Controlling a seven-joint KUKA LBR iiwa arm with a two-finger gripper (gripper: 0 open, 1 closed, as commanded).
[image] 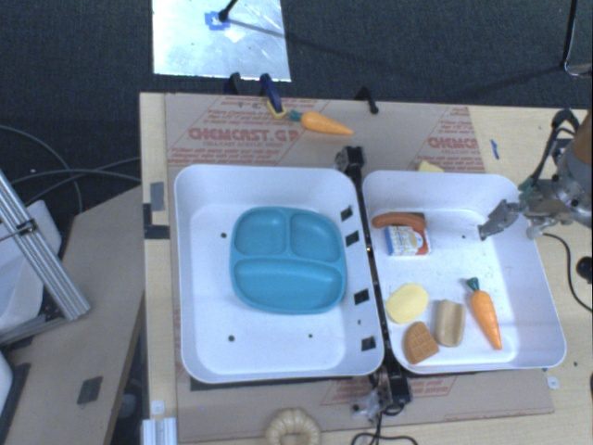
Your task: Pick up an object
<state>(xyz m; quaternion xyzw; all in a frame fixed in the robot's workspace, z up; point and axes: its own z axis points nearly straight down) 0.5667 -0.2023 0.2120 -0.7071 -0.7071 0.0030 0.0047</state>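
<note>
The right bin (528,286) holds several toy foods: a red-brown sausage (398,219), a small white and blue packet (406,240), a yellow round piece (408,302), a brown bread slice (420,343), a tan piece (449,323) and an orange carrot (484,313). My gripper (514,225) hangs over the bin's upper right part, well right of the sausage and above the carrot. It is open, its fingers spread with nothing between them.
The left bin (199,248) holds a blue divided plate (287,258). A second carrot (320,121) lies on the cardboard behind the bins, and a yellow bit (429,166) sits behind the right bin. A pale ring (295,426) lies at the front edge.
</note>
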